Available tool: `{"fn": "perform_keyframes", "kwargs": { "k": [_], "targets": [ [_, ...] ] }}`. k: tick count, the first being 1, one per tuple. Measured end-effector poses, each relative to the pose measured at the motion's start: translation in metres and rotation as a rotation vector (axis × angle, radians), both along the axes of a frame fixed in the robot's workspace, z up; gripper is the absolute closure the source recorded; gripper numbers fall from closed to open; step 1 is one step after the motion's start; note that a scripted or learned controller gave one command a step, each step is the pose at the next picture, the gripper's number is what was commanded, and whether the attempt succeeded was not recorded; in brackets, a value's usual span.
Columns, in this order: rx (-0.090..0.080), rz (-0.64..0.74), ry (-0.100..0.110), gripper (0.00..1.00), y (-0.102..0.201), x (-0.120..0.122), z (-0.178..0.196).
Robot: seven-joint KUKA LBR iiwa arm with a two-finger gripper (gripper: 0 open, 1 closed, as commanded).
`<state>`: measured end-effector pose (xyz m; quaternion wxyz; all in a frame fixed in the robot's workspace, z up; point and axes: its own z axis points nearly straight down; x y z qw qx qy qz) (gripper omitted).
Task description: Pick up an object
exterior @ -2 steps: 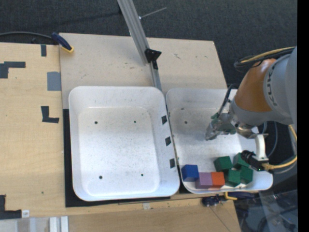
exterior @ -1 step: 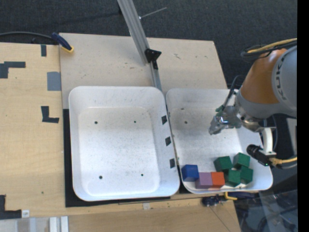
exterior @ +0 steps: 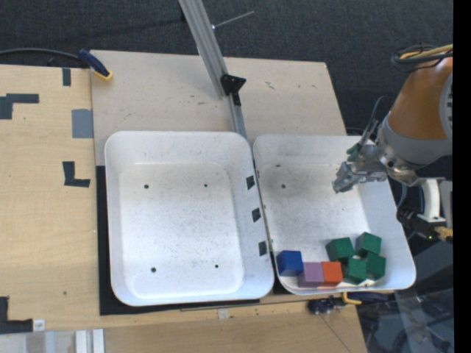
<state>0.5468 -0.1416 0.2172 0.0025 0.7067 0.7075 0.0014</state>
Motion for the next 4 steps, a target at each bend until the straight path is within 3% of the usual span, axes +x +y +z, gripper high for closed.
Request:
{"fn": "perform_keyframes", "kwargs": {
  "k": [1, 3, 4],
  "targets": [
    [0.0, 0.0, 0.007, 1.0, 0.0, 0.0, -0.005],
    [0.003, 0.005, 0.008, 1.0, 0.103, -0.011, 0.001],
    [0.003, 0.006, 0.006, 1.0, 0.151, -0.004, 0.014]
  ]
}}
